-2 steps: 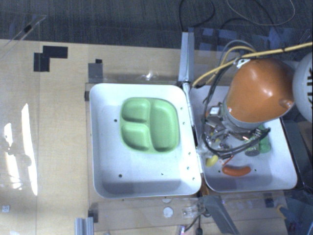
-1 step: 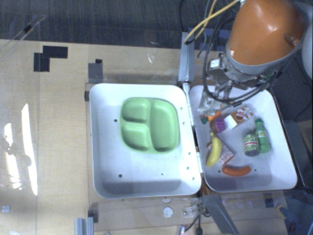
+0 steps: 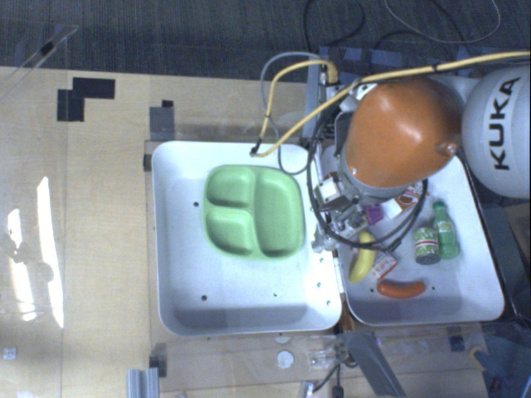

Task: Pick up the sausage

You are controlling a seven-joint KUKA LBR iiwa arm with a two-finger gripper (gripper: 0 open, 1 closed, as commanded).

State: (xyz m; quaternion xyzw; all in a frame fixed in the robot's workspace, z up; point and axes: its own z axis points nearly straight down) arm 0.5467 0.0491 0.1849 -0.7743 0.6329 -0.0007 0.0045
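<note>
The sausage (image 3: 401,288) is a small red-orange link lying flat near the front of the right bin (image 3: 477,305). The arm's orange band (image 3: 398,135) hangs over the back left of that bin. Below it the gripper (image 3: 338,222) sits low at the bin's left edge, a short way up and left of the sausage and apart from it. Cables and the wrist hide much of the gripper.
A yellow banana (image 3: 362,259) and a small packet (image 3: 383,265) lie just left of the sausage. A green can (image 3: 426,245) and a green bottle (image 3: 445,226) stand to its upper right. A green divided plate (image 3: 253,210) rests in the left bin (image 3: 182,305).
</note>
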